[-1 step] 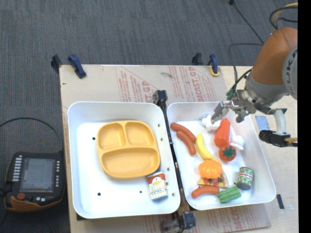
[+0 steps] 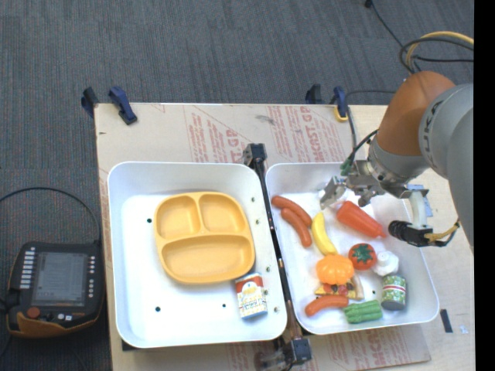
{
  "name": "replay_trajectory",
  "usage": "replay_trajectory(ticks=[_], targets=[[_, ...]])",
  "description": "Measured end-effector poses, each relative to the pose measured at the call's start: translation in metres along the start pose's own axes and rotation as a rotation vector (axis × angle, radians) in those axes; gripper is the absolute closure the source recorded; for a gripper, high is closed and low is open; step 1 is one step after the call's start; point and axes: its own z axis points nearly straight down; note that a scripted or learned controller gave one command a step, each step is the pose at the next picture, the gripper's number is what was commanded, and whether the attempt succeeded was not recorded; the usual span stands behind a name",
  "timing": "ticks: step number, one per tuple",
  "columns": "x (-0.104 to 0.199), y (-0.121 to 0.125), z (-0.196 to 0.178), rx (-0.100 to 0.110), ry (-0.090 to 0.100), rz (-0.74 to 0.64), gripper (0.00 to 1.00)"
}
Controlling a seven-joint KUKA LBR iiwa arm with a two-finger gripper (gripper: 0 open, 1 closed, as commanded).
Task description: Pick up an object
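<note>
My gripper [image 2: 348,194] hovers over the upper middle of the right bin [image 2: 427,296], and its fingers look open with nothing between them. Just below it and to the right lies an orange carrot [image 2: 359,219]. Left of the gripper lie two red sausages [image 2: 292,216], with a yellow banana [image 2: 323,235] beside them. Lower in the bin are a tomato [image 2: 361,255], an orange pepper [image 2: 334,269], a green-labelled can [image 2: 393,291], a green cucumber [image 2: 363,312] and another sausage [image 2: 326,305].
The left bin [image 2: 131,207] holds a yellow divided plate [image 2: 205,236] and a small carton [image 2: 250,297]. Black clamps [image 2: 256,154] sit at the ridge between the bins. A teach pendant [image 2: 54,288] lies off the bench at the left.
</note>
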Motion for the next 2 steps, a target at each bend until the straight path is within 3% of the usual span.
replay_trajectory(ticks=[1, 2], targets=[[0.04, -0.046, 0.028, 0.004, 0.001, 0.0, 0.0], [0.039, -0.045, 0.018, 0.004, 0.003, 0.004, 1.0]])
